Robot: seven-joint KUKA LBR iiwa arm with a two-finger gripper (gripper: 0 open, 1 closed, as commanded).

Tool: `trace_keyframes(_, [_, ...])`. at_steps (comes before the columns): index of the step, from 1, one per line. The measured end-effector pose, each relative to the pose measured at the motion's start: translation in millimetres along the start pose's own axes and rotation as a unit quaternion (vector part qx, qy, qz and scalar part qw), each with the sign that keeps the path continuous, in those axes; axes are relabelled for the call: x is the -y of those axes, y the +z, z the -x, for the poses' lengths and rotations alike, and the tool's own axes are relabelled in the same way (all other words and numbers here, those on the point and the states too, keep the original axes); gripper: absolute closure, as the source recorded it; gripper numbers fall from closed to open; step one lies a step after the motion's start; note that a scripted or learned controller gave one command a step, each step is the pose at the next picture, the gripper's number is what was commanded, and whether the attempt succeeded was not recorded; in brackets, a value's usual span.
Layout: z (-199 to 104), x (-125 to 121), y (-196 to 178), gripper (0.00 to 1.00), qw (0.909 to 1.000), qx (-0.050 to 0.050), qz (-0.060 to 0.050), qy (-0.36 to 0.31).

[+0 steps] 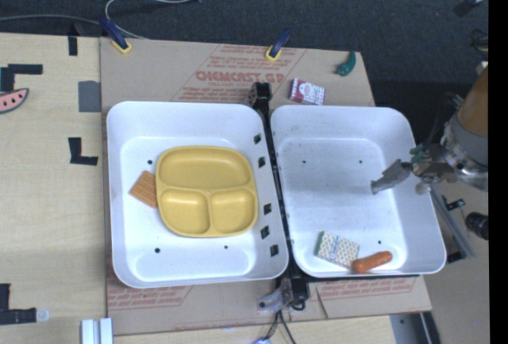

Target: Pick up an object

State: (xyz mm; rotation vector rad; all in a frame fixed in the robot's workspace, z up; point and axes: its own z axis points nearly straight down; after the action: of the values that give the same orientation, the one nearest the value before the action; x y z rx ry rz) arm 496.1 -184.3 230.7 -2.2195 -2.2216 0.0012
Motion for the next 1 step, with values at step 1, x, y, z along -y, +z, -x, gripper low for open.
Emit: trace_keyframes(1, [-54.9,13.3,119.2,0.00,1.0000,-0.001,-0.002,0.000])
